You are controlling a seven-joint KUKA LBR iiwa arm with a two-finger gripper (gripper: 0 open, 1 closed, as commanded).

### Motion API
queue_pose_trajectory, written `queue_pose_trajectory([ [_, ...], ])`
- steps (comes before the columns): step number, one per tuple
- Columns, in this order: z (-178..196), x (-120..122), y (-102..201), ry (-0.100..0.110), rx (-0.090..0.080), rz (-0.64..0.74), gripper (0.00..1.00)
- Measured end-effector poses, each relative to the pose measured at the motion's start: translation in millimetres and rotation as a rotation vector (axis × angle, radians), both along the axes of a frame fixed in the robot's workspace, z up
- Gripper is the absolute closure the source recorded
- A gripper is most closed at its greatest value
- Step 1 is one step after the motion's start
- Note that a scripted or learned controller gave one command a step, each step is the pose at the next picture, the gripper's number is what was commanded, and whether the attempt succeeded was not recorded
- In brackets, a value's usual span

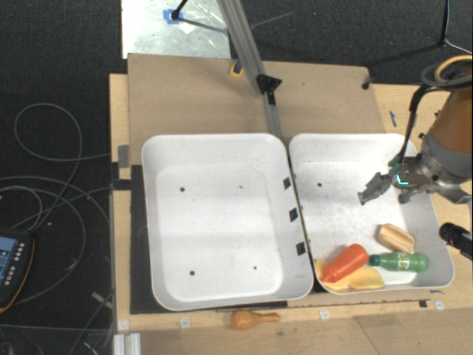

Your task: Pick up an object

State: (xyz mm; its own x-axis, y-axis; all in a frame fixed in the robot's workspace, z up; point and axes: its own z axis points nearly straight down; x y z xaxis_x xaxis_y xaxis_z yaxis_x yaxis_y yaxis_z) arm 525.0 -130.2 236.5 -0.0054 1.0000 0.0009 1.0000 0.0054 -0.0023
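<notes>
Two shallow white bins are seen side by side on the bench (347, 87), the left bin (159, 154) and the right bin (436, 268). Four small things are gathered in the near right corner of the right bin. An orange carrot-shaped toy (344, 262) is laid at a slant, its lower end resting on a yellow piece (363, 279) that is pressed against the bin's front wall. A small green bottle (401, 261) is laid on its side just beside the carrot's upper end, with its cap pointed toward the carrot. A tan roll-shaped block (395, 237) is found just behind the bottle, near it but apart from the carrot. The arm (452, 135) is brought in from the right, and its gripper (373, 189) is held over the right bin's middle, behind the four things and well apart from them. Nothing is seen between the fingers; whether they are spread or closed cannot be told from this angle, since the dark fingertips are blurred together. A tan pear-shaped toy (251, 318) is seen lying on the bench outside the bins, just in front of the left bin's near edge. A grey pole (244, 39) is slanted across the bench behind the bins.
</notes>
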Motion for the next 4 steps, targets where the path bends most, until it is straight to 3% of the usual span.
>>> queue_pose_trajectory([
  [1,2,1,0,-0.004,-0.001,-0.003,0.00],
  [4,-127,3,7,0.001,0.000,-0.006,0.00],
])
